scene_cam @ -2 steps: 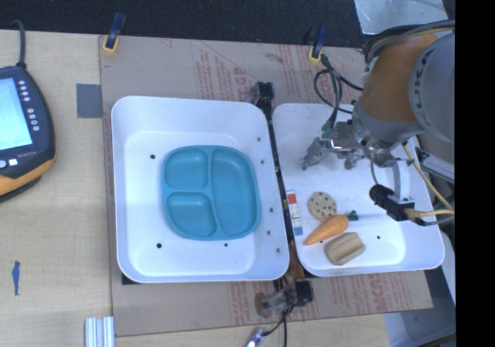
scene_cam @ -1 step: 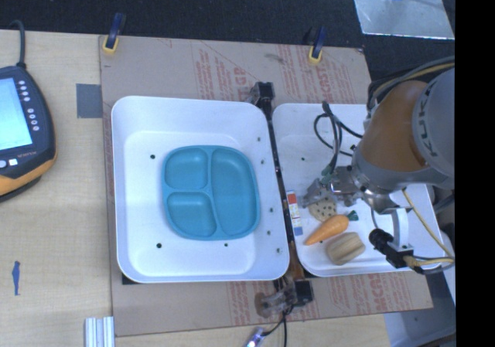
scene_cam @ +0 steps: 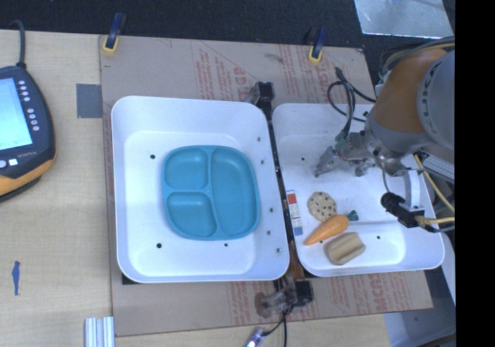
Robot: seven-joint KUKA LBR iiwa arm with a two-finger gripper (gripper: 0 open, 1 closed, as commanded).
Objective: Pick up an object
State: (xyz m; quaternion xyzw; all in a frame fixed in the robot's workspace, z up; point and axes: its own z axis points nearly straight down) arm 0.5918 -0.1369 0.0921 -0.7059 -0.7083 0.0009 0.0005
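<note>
My gripper [scene_cam: 340, 167] hangs over the upper middle of the right bin [scene_cam: 309, 117], on the grey arm with its orange band. Its two fingers are spread apart with only the white bin floor between them, so it is open. Below it lie a round chocolate-chip cookie [scene_cam: 321, 205], an orange carrot [scene_cam: 327, 229] with a green tip, and a tan bread-like block [scene_cam: 344, 248]. The cookie sits a short way below the fingers, not touching them. A slim white and red stick [scene_cam: 293, 213] lies along the bin's left wall.
The left bin [scene_cam: 135, 125] holds a blue divided plate [scene_cam: 210, 192]. A black cable end [scene_cam: 400, 210] hangs over the right bin's right side. A handheld control pendant [scene_cam: 22, 130] lies at the far left of the bench.
</note>
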